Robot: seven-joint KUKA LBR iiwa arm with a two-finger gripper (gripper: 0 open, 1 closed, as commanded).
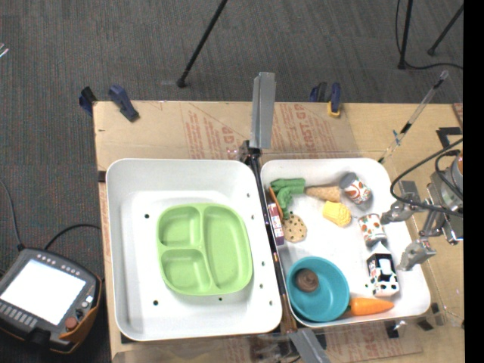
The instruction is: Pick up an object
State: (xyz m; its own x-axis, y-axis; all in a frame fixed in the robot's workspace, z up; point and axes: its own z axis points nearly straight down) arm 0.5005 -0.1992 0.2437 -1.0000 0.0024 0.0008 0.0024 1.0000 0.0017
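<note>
Sitting on a cardboard-topped bench [181,127] are two white bins, side by side, with dark grey carpet behind and black stand legs crossing it. Blue clamps [121,100] are gripping the bench's far edge, and red print is running across the cardboard, too skewed to read. A pendant [45,297] with a lit screen is lying on the floor at lower left.

The left bin [128,195] is holding a green tray [204,248] with three compartments. The right bin [408,278] is holding the loose things: a green toy [286,191] at the far left corner, a cone [324,193] beside it, a cup [355,190] with red markings, a yellow piece [337,214], a cookie [294,228], a patterned can [371,229], a black-and-white carton [383,273], a carrot [370,305] at the near edge, and a blue bowl [321,290] with a brown piece [306,280] inside. No label here is legible.

The gripper [408,237] is hanging at the right bin's right rim, near the can and carton, touching neither. Its two fingers are standing apart, with nothing between them.
</note>
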